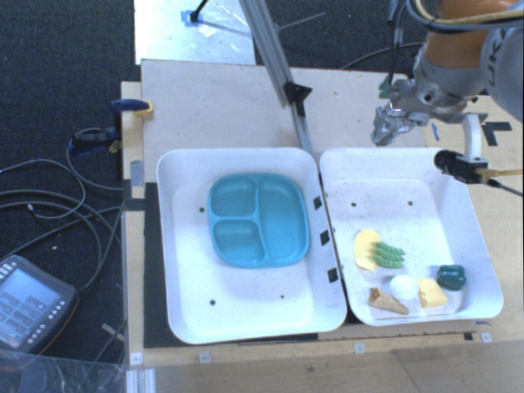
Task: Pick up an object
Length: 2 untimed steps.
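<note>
My gripper (386,129) hangs above the far rim of the right bin (471,211), well away from the objects. Those lie at that bin's near end: a yellow piece (366,248) with a green pod-shaped item (390,256) resting on it, a white ball (402,286), a tan wedge (386,301), a yellow block (432,293) and a dark green item (451,277). I see nothing between the gripper's fingers.
The left bin (184,301) holds a blue divided plate (259,219). A grey metal pole (270,47) slants across the bench behind the bins. Cables and a handheld pendant (29,301) lie on the floor to the left.
</note>
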Available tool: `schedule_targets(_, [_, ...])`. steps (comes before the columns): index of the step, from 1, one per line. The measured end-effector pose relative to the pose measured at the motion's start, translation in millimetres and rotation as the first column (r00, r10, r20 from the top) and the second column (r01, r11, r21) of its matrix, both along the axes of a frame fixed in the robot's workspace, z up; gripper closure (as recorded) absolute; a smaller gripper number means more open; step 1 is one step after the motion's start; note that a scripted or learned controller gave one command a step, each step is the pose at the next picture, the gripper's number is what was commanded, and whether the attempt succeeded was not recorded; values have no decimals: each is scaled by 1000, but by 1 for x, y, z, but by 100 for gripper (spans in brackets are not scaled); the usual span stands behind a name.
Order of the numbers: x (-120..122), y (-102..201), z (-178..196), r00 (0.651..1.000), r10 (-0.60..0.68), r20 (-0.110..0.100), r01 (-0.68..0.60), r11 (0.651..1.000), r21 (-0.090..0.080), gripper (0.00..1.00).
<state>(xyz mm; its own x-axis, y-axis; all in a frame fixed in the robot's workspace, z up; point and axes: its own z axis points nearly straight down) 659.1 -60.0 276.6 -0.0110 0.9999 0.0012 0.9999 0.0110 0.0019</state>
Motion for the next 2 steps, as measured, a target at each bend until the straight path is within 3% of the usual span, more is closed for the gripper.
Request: schedule_targets(2, [-23,113,-26,1000,0,-3,0,1000,1,100])
